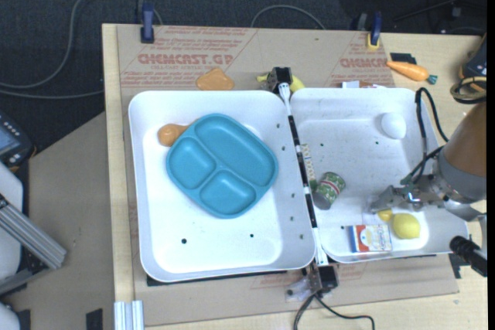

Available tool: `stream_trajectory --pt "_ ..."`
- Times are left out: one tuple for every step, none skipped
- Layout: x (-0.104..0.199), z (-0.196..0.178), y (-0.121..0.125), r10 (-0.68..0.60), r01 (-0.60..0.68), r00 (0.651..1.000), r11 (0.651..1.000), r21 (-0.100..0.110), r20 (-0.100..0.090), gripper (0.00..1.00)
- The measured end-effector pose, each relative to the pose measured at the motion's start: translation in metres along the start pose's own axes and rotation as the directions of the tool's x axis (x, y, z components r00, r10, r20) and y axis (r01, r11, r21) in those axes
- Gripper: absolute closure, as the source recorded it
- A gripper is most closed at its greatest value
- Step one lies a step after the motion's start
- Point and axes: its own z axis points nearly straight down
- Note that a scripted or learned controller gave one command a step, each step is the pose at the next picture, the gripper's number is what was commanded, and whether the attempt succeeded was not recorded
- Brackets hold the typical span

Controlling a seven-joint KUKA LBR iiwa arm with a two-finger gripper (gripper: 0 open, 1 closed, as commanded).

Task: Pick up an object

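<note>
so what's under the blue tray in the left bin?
An orange object pokes out from under the blue tray's upper-left edge, on the left bin floor. The tray covers the rest of it.

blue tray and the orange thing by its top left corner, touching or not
Touching, it seems: in the camera view the blue tray overlaps the orange thing, its rim covering the thing's right side with no white gap between.

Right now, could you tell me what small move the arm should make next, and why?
Probably lower the hand a little toward the yellow lemon. The hand sits just above and left of it in the right bin, and nothing shows between its tips.
</note>
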Motion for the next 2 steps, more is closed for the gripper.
stream_trajectory --pt "-0.008 -0.093 0.002 -0.001 0.001 1.000 1.000 -0.016 0.008 0.00" --pt "-0.003 -0.020 0.005 0.000 0.000 1.000 1.000 -0.004 0.002 0.00"
